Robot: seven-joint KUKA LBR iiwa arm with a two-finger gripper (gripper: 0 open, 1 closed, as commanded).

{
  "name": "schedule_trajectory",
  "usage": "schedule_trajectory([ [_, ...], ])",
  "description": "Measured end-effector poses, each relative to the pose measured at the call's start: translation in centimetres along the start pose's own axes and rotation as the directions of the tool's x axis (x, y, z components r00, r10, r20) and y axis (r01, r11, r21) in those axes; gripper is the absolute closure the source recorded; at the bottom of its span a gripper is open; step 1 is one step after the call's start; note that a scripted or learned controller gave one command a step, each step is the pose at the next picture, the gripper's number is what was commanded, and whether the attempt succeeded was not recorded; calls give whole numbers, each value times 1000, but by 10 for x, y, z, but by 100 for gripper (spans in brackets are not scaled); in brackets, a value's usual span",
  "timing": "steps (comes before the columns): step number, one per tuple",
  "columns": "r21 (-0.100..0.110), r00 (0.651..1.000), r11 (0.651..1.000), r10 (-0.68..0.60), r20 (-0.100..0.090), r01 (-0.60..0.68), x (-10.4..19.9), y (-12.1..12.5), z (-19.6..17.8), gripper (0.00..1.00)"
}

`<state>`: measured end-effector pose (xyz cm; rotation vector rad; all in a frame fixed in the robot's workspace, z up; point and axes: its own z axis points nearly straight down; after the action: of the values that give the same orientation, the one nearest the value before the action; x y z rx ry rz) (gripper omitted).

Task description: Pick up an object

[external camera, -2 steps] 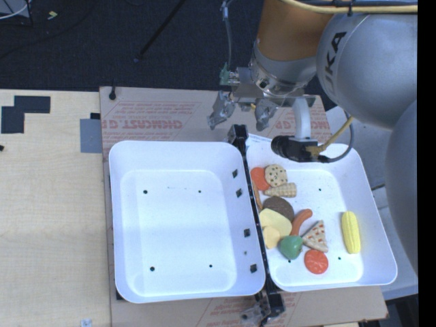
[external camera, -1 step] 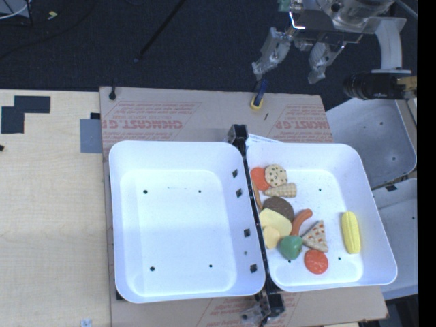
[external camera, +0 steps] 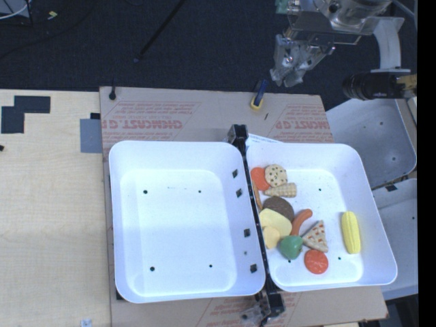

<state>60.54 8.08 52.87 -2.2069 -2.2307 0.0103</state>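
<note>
The right bin (external camera: 364,182) holds a heap of toy foods. Among them are a yellow corn cob (external camera: 350,231), a red tomato (external camera: 316,261), a green pepper (external camera: 291,246), a pizza slice (external camera: 315,237), a sausage (external camera: 301,221), a round cookie (external camera: 276,175) and a brown disc (external camera: 278,206). My gripper (external camera: 291,73) hangs high beyond the far edge of the bins, well above and behind the right bin. Nothing hangs below it.
The left bin (external camera: 122,216) lies beside the right one, with a black divider (external camera: 246,210) between them. A small blue and yellow item (external camera: 258,95) lies on the cardboard behind the bins, just below the gripper in the view. A grey plate (external camera: 371,131) sits at the right.
</note>
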Motion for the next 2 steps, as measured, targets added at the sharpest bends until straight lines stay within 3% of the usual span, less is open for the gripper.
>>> schedule_trajectory([
  [1,9,1000,1000,14,0,-14,-32,-60,113,100],
  [2,-17,1000,1000,0,-7,0,52,-85,-16,100],
])
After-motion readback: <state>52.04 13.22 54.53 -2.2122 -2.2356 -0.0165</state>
